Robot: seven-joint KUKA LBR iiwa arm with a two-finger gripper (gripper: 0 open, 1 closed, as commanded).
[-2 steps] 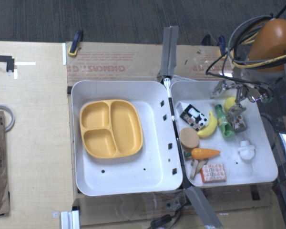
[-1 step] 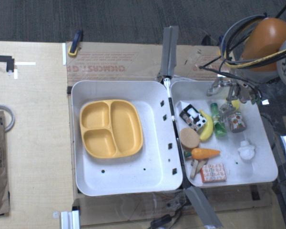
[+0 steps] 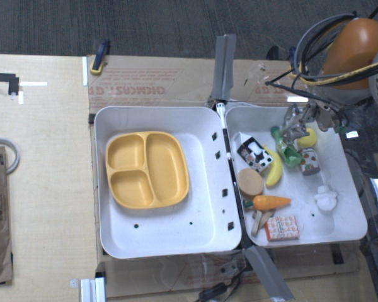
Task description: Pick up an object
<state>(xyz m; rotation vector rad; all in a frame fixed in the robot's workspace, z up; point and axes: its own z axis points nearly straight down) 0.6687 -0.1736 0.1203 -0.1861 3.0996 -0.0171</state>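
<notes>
Green object (image 3: 288, 151), probably a soft toy or a vegetable, lying in the upper part of the right bin (image 3: 346, 231), directly under the tool (image 3: 294, 129) and apparently touching it. Just beside it, to the right, a yellow piece (image 3: 307, 139) and a small red and white can (image 3: 310, 162); to the left, a banana (image 3: 274, 172) and a black and white card (image 3: 253, 153). Lower in the same bin, a tan round block (image 3: 250, 182), an orange carrot (image 3: 271, 202), a red patterned box (image 3: 281, 228) and a white crumpled thing (image 3: 326, 198), all well apart from the tool.

Step in hand, as judged: the descent onto a target, at the point of grasping. Hard to read the tool against the clutter and cables; released or clenched, cannot tell, and nothing clearly seen between its parts.

Next move calls for a firm closing on the green object alone, without catching the yellow piece, then a straight lift.

Left bin (image 3: 113, 231) on the counter (image 3: 44, 137) carrying a yellow divided plate (image 3: 148, 168), not involved.
</notes>
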